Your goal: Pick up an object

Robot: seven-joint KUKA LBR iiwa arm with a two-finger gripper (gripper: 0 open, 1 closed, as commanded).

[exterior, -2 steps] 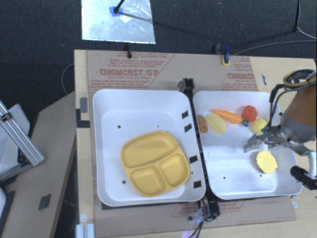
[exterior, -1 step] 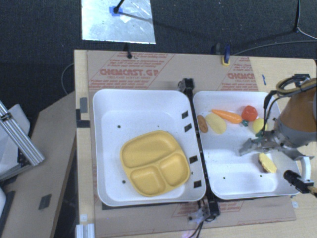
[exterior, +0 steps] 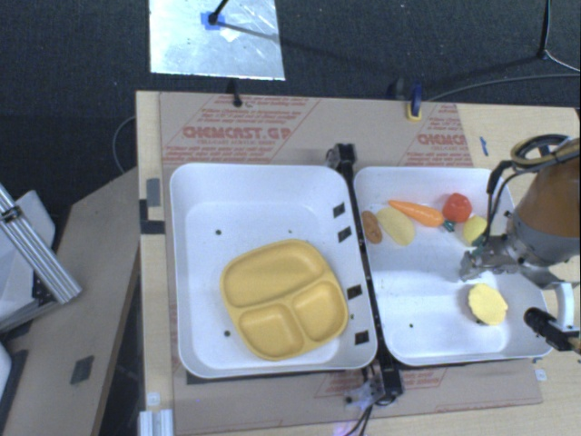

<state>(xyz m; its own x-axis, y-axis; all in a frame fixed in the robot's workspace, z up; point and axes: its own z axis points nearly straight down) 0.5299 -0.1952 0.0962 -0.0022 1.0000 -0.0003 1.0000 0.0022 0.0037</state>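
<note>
The right bin [exterior: 427, 339] holds several toy foods. An orange carrot [exterior: 416, 212], a pale yellow piece [exterior: 397, 227] and a small brown piece [exterior: 371, 226] lie near its far left. A red tomato [exterior: 457, 206] and a yellow lemon [exterior: 474, 230] sit further right. A yellow lump [exterior: 487, 304] rests near the front right. My gripper [exterior: 474, 266] hangs low over the bin floor, between the lemon and the yellow lump, a little left of both. Nothing shows in its grasp.
The left bin [exterior: 209, 198] carries a yellow divided tray [exterior: 284, 298]. The arm with its orange band [exterior: 547, 209] covers the right bin's right edge. A foil sheet [exterior: 213, 25] lies beyond the bench. A grey metal rail [exterior: 32, 248] stands at the left.
</note>
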